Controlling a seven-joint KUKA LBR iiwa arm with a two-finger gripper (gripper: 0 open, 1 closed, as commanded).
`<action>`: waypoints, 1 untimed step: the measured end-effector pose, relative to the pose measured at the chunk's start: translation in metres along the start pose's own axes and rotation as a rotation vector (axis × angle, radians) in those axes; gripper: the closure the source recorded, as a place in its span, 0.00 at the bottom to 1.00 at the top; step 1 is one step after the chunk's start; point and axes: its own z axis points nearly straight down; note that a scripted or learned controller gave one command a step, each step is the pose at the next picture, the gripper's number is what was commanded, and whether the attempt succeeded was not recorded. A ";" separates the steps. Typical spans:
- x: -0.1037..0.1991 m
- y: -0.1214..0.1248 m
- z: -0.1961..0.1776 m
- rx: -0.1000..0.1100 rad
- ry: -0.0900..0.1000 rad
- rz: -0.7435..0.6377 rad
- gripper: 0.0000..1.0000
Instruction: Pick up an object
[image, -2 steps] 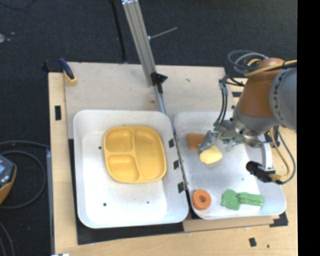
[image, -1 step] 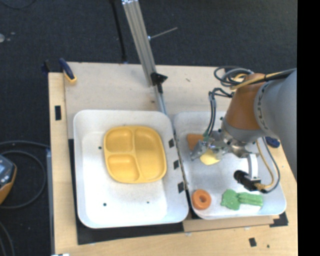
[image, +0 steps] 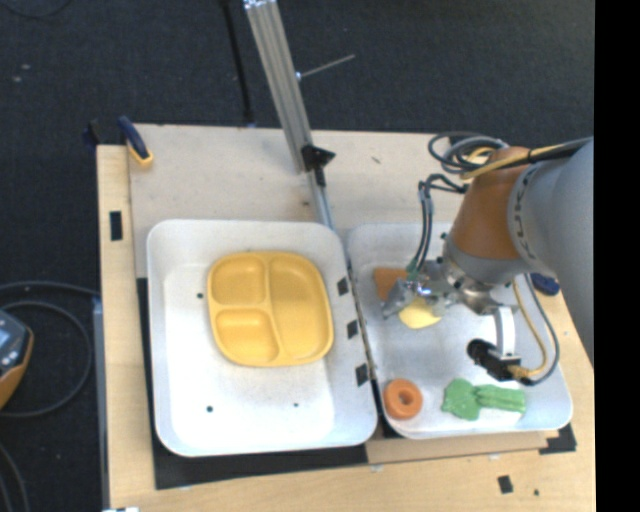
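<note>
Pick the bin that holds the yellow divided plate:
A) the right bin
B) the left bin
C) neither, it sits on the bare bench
B: the yellow divided plate lies flat inside the left bin, while the right bin holds the orange ring and the green toy.

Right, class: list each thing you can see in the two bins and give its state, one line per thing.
yellow tray: lying flat in the left bin, compartments face up.
orange ring: lying flat in the right bin.
green toy: lying on its side, right bin.
pale yellow object: resting on the bin floor, at the gripper.
orange object: partly hidden behind the gripper.
</note>
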 end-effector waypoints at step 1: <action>-0.002 0.002 -0.012 -0.007 -0.001 0.005 1.00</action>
